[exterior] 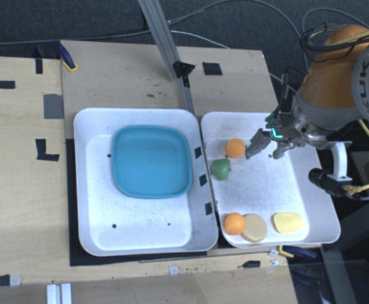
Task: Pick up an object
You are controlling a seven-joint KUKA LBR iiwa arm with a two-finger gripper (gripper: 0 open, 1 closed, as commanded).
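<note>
Nearest you, along the right bin's (311, 189) front edge, sit an orange ball (234, 223), a tan disc (255, 227) and a yellow piece (288, 221). Further back, your tool (266, 147) hangs with fingers spread, nothing between them. The closest target looks like the other orange ball (235, 147), just to its left, with a green piece (220, 168) beside. No readable labels anywhere.

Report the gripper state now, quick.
Gripper: open, holding nothing, over the right bin just right of the upper orange ball.
</note>
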